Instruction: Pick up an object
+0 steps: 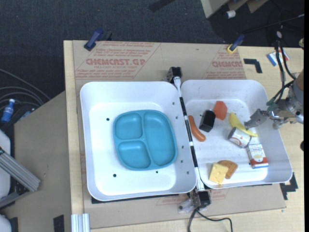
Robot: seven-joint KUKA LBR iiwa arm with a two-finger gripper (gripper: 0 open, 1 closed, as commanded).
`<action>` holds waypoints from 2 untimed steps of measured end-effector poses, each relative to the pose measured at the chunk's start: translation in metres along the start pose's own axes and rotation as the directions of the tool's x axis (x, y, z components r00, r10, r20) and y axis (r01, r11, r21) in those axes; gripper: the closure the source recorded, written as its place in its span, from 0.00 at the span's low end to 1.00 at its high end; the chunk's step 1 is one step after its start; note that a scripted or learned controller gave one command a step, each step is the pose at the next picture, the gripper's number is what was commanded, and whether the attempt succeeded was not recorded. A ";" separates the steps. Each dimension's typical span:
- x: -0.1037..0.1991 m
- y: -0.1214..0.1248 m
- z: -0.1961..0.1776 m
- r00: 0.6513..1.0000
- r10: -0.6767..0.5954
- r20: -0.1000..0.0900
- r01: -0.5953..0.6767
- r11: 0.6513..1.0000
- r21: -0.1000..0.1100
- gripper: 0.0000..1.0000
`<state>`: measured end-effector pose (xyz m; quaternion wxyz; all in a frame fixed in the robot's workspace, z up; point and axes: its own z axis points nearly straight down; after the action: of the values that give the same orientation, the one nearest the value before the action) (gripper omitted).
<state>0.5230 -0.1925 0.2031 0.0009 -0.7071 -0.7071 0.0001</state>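
Cheese wedge (pixel 217 172) and a brown cracker (pixel 230 167) lie at the right bin's (pixel 241 87) near edge. Above them sit a small carton (pixel 257 155), a can (pixel 238 137), a banana (pixel 236 121), a black block (pixel 207 120) and a hot dog (pixel 196 129). The gripper (pixel 256 119) hovers by the banana (whether spread or closed cannot be told). A blue divided plate (pixel 144 139) sits in the left bin (pixel 96 129).

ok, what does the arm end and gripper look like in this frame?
The gripper is a grey metallic piece with slim fingers, on a silvery wrist section at the frame's right edge. Dark cables loop down to it from above. Finer markings are too small to make out.
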 end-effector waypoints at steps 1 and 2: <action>0.004 0.058 0.114 1.000 -0.001 0.000 0.001 1.000 0.001 0.00; 0.004 0.059 0.103 1.000 -0.001 0.001 0.001 1.000 -0.002 1.00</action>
<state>0.5815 -0.1884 0.0998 -0.0003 -0.7066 -0.7076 -0.0002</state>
